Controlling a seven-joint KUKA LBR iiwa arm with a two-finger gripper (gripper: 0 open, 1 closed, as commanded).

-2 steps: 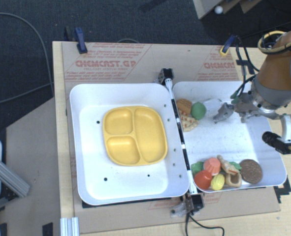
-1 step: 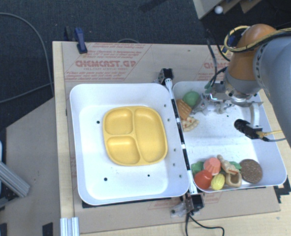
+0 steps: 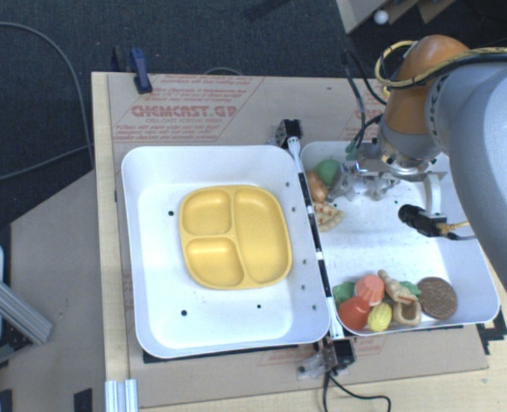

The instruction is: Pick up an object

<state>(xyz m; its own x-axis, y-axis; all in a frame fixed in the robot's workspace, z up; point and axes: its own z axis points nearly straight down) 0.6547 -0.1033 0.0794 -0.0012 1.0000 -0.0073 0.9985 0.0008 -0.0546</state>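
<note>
My gripper (image 3: 365, 187) hangs over the far part of the right bin (image 3: 382, 247), open, with nothing between its fingers. Just left of it, against the bin's left wall, lie a green piece (image 3: 326, 172), a small brown piece (image 3: 319, 191) and a beige crinkled piece (image 3: 329, 217). Heaped in the near corner are a red piece (image 3: 353, 314), an orange one (image 3: 370, 288), a yellow one (image 3: 380, 318), a tan figure (image 3: 401, 297) and a brown disc (image 3: 437, 298).
The left bin (image 3: 150, 299) holds a yellow divided plate (image 3: 234, 235). A raised wall with black clips (image 3: 309, 221) separates the two bins. The bare white floor of the right bin stretches between the gripper and the near heap.
</note>
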